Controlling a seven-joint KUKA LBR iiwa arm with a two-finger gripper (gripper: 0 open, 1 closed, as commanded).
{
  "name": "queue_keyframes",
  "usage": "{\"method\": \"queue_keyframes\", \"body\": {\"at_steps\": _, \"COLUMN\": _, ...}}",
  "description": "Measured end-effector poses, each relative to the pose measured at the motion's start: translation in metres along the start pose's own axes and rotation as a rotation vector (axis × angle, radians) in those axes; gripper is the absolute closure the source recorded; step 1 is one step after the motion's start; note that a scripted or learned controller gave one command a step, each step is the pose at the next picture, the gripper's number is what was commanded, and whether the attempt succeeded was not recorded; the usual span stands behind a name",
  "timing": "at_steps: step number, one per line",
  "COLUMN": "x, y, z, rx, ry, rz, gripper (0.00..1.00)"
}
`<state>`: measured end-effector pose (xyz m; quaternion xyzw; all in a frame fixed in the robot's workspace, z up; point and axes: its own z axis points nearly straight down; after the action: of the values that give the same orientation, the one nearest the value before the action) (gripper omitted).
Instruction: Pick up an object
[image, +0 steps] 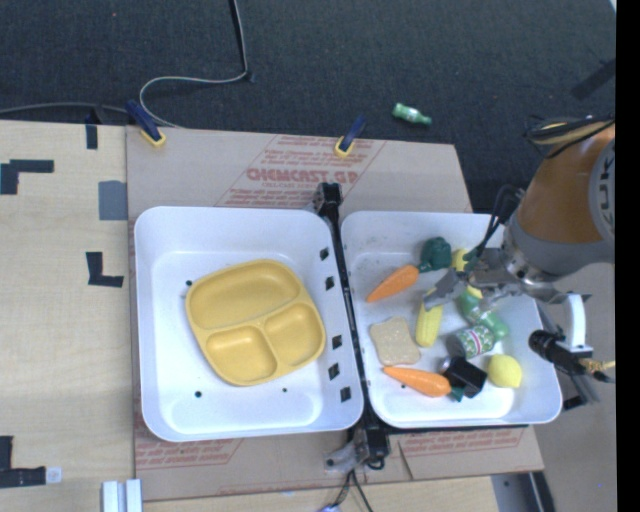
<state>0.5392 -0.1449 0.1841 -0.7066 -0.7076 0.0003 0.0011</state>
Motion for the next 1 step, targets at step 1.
{"method": "queue_keyframes", "body": {"at_steps": 1, "x": 0.0, "y": 0.0373, "z": 0.0974, "rx": -0.007, "ry": -0.002, "rz": -0.001, "gripper": 0.0}}
